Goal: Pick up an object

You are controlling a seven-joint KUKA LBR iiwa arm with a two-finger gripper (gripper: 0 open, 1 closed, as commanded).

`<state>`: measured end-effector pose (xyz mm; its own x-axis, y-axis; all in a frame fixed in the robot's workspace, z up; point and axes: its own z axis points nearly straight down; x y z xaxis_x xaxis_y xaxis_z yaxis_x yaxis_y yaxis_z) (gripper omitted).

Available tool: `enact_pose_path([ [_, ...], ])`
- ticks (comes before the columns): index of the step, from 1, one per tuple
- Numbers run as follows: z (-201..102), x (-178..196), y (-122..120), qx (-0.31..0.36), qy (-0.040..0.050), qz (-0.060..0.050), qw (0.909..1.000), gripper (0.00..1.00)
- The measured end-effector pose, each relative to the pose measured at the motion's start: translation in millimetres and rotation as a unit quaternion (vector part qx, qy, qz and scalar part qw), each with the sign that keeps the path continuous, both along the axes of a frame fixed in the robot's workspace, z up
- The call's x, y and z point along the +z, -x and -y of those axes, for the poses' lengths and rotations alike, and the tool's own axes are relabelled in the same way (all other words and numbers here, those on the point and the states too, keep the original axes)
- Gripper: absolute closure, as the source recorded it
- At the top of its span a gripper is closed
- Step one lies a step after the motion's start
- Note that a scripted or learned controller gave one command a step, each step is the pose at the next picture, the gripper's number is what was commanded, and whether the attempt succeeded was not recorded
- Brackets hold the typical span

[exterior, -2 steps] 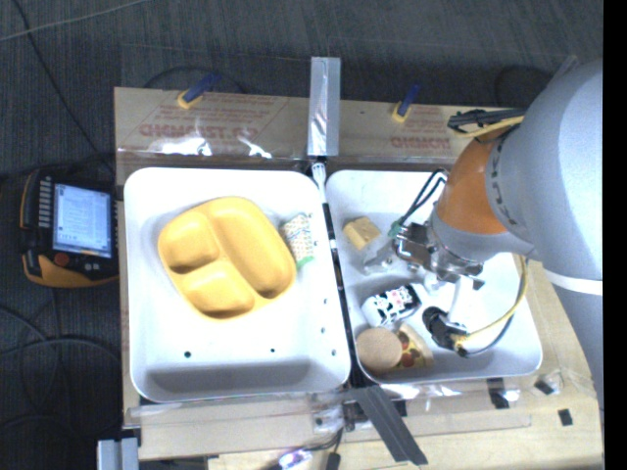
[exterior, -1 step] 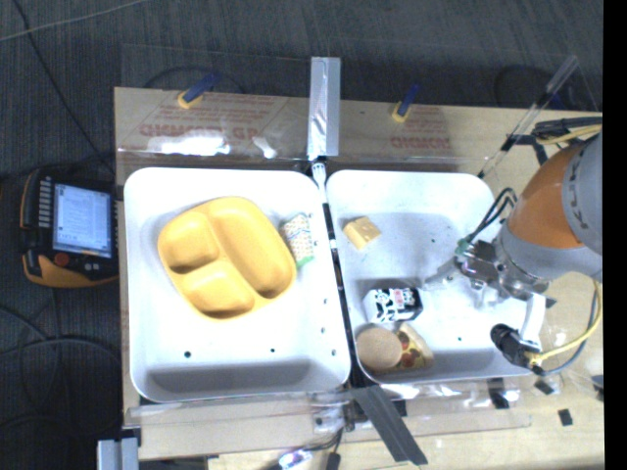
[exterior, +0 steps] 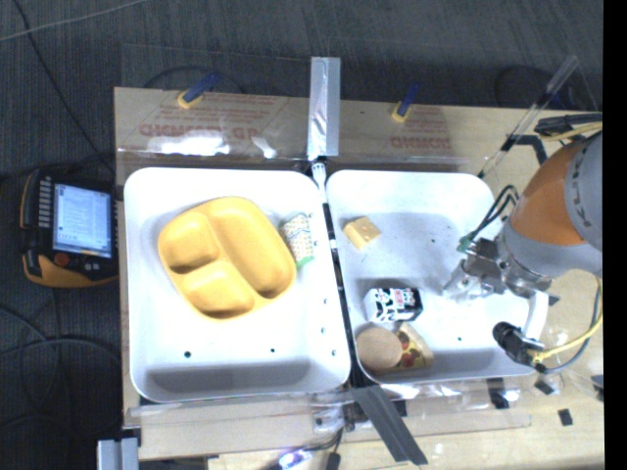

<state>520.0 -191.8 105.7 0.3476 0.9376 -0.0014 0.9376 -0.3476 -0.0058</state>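
The right bin (exterior: 431, 189) holds three things. A small yellow block (exterior: 361, 231) lies near its back left corner. A black-and-white patterned object (exterior: 394, 303) sits by the left wall, and a round brown object (exterior: 377, 348) rests on a small packet in the front left corner. My gripper (exterior: 468, 274) reaches in from the right and hovers low over the bin's right part, well apart from all three. Nothing shows in its grasp.
The left bin (exterior: 147, 360) carries a yellow divided plate (exterior: 226, 256) with a small wrapped packet (exterior: 298, 235) beside its right edge. A handheld pendant (exterior: 69, 228) lies left of the bench. Cables hang by the arm (exterior: 554, 213) at the right.
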Motion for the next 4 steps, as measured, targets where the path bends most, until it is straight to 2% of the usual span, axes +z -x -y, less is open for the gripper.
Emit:
enact_pose_path([
  [1,22,114,37,-0.129,0.0026,0.001,0.9916,1.0],
  [2,-4,301,8,-0.273,0.0033,0.002,0.9621,1.0],
  [3,-34,213,36,-0.15,0.0019,0.001,0.9886,1.0],
  [4,21,211,36,-0.314,0.003,0.0,0.9493,1.0],
])
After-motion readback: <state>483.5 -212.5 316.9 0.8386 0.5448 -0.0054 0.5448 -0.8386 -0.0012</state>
